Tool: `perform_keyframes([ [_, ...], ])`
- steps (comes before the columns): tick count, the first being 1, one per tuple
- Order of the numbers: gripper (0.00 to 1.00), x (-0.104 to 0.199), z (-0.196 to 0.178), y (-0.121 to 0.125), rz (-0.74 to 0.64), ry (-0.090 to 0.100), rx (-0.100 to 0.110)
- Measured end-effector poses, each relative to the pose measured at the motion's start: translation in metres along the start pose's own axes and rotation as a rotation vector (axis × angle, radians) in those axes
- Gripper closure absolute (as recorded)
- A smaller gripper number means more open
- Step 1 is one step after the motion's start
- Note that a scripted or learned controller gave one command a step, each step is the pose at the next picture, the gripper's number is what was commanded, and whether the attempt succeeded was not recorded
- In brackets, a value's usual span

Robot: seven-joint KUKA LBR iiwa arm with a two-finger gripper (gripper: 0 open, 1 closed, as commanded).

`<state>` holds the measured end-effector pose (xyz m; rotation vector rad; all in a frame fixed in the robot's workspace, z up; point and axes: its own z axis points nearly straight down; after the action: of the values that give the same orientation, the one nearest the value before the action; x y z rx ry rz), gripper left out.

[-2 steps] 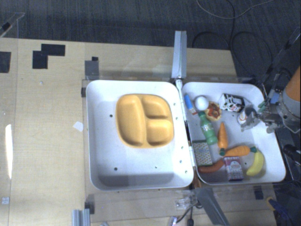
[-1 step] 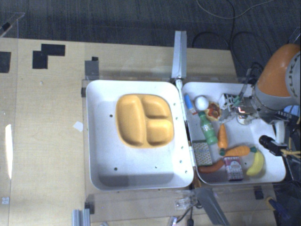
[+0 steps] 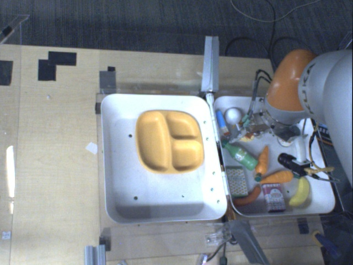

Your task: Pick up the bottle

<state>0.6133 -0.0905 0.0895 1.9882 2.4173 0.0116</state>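
A pale wooden bench is sitting under the camera, with dark carpet running along the 12 o'clock edge and two shallow white bins lying side by side on it. The left bin is holding a yellow divided tray near its middle, while the right bin is crowding many small things together. The bottle, green with a pale cap end, is lying on its side in the right bin close to the dividing wall, its length running from about 10 o'clock to 4 o'clock. The grey arm with its orange band is reaching in from 3 o'clock, and the gripper is hanging just to the 1 o'clock side of the bottle, low over the clutter; whether its fingers are spread or pressed together I cannot tell, as the tips are blurring into what lies beneath them. Trouble is looming from the neighbours, in my judgement: a carrot is lying just beside the bottle at its 3 o'clock, a white ball and a blue object are sitting toward 12 o'clock, and a grey mesh block is resting at 6 o'clock. A descent slightly off line would likely be closing on the carrot instead, or be nudging the round bottle so that it rolls against the bin wall and slips out.
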Motion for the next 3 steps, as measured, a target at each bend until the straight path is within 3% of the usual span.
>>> perform_keyframes([
  [1, 0.0, 0.013, -0.001, -0.051, 0.09, 0.001, 0.0],
  [2, 1.0, 0.014, -0.013, -0.048, 0.088, 0.002, -0.008],
  [3, 0.0, 0.014, -0.013, -0.048, 0.088, 0.002, -0.007],
])
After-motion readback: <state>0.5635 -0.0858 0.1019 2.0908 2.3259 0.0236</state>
